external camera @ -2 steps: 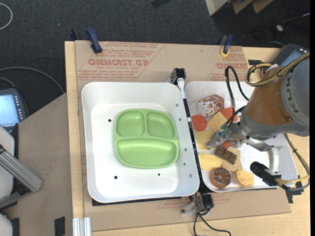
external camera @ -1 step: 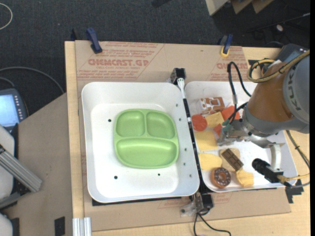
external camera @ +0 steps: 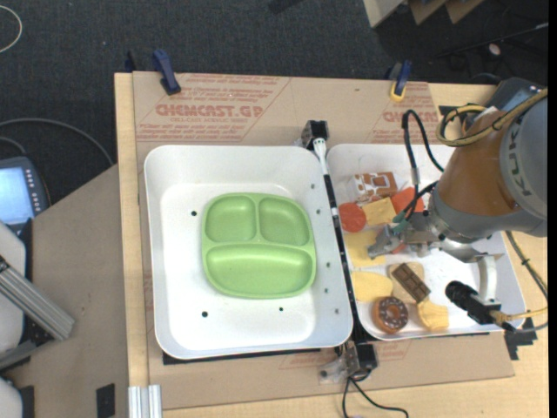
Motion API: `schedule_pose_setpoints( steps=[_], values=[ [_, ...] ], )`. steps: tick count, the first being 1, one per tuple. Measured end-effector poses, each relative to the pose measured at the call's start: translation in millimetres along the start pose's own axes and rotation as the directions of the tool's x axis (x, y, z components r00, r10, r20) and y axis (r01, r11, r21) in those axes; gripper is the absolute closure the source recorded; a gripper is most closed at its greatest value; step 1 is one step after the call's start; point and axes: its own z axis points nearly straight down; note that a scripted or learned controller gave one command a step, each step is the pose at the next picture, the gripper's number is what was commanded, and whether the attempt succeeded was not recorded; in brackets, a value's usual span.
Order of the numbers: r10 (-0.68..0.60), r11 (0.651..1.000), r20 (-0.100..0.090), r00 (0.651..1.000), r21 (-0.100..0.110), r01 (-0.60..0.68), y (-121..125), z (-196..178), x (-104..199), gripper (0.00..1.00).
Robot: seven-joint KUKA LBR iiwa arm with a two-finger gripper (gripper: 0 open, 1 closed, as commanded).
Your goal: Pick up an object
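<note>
gripper (external camera: 389,237) low in right bin (external camera: 513,296) | finger state: can't tell | near yellow block (external camera: 378,212), red piece (external camera: 352,218) | green tray (external camera: 258,246) in left bin (external camera: 165,233)

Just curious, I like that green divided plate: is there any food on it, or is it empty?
Empty. The green plate lies flat in the left bin, and all three of its sections show bare green.
</note>
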Motion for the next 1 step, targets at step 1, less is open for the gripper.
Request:
schedule_pose_setpoints(
  steps=[1],
  values=[
    [0.003, 1.0, -0.001, 1.0, 0.008, -0.003, -50.9, 11.0, -35.3, 0.0]
  ],
)
